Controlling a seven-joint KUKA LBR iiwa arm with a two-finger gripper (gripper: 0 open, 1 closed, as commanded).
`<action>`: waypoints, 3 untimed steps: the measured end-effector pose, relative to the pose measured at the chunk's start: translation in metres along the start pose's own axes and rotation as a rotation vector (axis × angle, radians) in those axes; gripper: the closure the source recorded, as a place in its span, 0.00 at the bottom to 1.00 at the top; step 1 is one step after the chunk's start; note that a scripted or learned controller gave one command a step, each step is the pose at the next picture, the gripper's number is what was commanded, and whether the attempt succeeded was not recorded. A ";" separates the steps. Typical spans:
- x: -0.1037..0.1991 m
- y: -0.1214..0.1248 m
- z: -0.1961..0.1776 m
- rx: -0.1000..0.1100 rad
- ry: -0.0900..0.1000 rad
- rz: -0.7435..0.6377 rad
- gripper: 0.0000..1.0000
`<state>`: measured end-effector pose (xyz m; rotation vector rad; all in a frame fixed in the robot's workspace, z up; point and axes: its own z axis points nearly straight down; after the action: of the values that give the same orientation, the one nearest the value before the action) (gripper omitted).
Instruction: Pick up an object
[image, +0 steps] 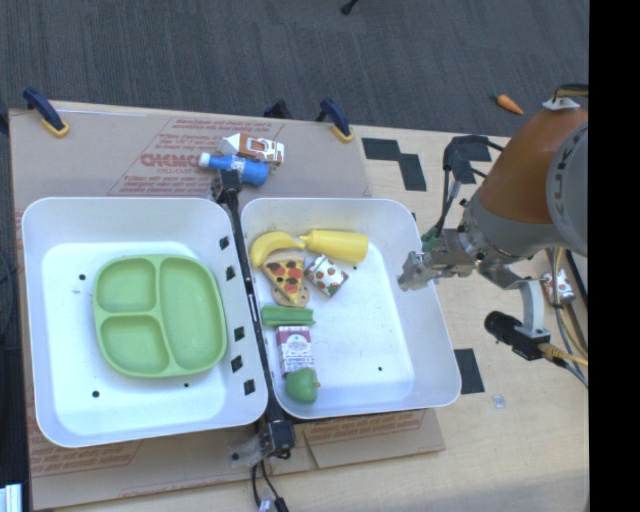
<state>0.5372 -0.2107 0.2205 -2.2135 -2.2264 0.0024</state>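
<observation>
Orange-banded arm (535, 165), the element nearest the camera, enters from the right of the camera view, with its gripper (415, 270) poised above the right rim of the right bin (425, 330). Whether the gripper is apart or together cannot be told at this angle, and no object is visible in it.

Candidate objects lie clustered along the left side of the right bin: a banana (272, 246) touching a yellow bottle-like toy (338, 243), a pizza slice (287, 280) just beside a patterned cube (326, 275), then a green stick (287, 316), a small carton (295, 350) and a green pear-like fruit (300, 385) toward the near wall. All rest on the bin floor, well apart from the gripper.

A green divided plate (160, 315) occupies the left bin (45, 300).

Judged progress: none of the pick is done. Approach, descent, closing on an object and lifting all remain.
</observation>
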 end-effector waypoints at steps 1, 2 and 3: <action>0.000 -0.057 -0.011 0.000 0.000 0.000 1.00; 0.000 -0.042 -0.060 -0.003 -0.001 0.000 1.00; 0.001 -0.019 0.027 0.002 0.001 0.000 1.00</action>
<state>0.5184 -0.2102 0.1940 -2.2120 -2.2257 0.0033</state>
